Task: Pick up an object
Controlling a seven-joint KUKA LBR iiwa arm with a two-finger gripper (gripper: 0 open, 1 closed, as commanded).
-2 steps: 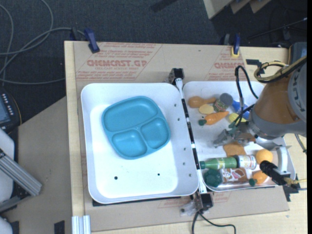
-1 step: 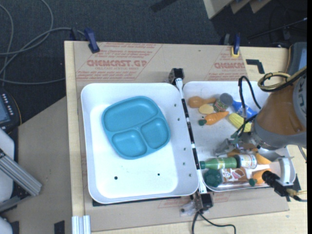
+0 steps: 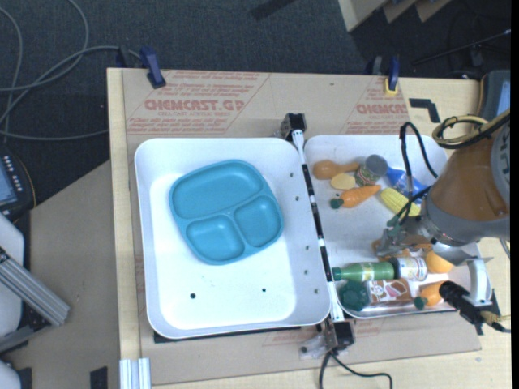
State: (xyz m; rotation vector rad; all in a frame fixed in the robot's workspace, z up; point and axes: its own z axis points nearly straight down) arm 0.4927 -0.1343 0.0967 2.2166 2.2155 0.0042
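Observation:
The right bin [image 3: 349, 233] holds several toy foods. A clear bottle with a green cap [image 3: 379, 271] lies along its front, with a green round piece [image 3: 353, 298] and a printed packet [image 3: 391, 292] just below it. An orange carrot [image 3: 361, 195], a yellow corn cob [image 3: 395, 199], a grey can [image 3: 374, 168] and an orange oval piece [image 3: 324, 168] lie near the back. My gripper [image 3: 391, 241] is down inside this bin, just above the bottle and in front of the corn. The arm's body hides the bin's right side.
The left bin [image 3: 162, 290] holds a blue divided plate [image 3: 225, 211]. A black clamp [image 3: 293, 124] sits between the bins at the back. Black and yellow cables [image 3: 422, 148] loop over the right bin's back corner.

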